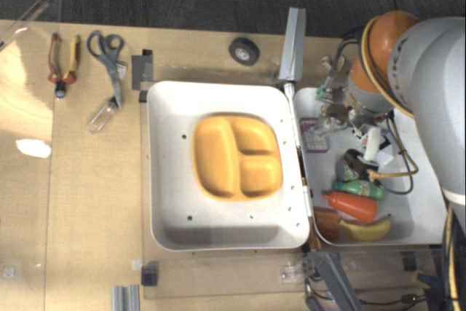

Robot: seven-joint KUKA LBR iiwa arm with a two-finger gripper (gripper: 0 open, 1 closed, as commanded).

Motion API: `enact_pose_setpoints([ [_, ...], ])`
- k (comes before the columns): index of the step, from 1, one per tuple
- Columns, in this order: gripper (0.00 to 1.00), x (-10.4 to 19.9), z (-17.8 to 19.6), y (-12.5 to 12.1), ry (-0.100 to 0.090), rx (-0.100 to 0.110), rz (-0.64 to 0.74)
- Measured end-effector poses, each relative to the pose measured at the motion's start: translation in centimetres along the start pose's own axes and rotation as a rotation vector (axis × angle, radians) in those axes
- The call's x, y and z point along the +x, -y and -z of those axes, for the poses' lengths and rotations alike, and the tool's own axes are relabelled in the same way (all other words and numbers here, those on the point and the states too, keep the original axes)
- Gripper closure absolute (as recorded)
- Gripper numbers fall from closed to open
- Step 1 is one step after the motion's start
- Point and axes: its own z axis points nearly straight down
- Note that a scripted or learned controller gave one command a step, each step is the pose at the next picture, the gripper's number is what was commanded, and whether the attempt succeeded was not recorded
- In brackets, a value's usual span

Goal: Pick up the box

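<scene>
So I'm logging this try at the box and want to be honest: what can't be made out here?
- Gripper: wrist cables clutter it in the camera view; finger state unreadable.
- Box: partly covered by the gripper; whether it's touched is unclear.
- Right bin: far side hidden under the arm.
- Green object above the banana: too blurred to name.

One camera, fixed above the bench (73, 215), looks down at a slant. Its far edge takes in dark floor beyond the bench; its near edge cuts the bench just past the bins. The left bin (167, 156) sits near the middle of the frame and shows whole; the right bin (419, 218) lies at the right and is partly covered by the arm (429, 76), which reaches in from that side. The view is near enough to make out scissors (109, 58) and pliers (62, 62) at the far left.
</scene>
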Motion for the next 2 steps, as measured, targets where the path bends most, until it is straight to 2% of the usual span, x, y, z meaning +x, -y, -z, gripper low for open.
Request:
enact_pose_setpoints([
  [1,1.0,-0.81,-0.24,3.03,0.006,-0.025,0.411],
  [2,0.0,-1.28,-0.76,3.39,0.008,-0.012,0.406],
])
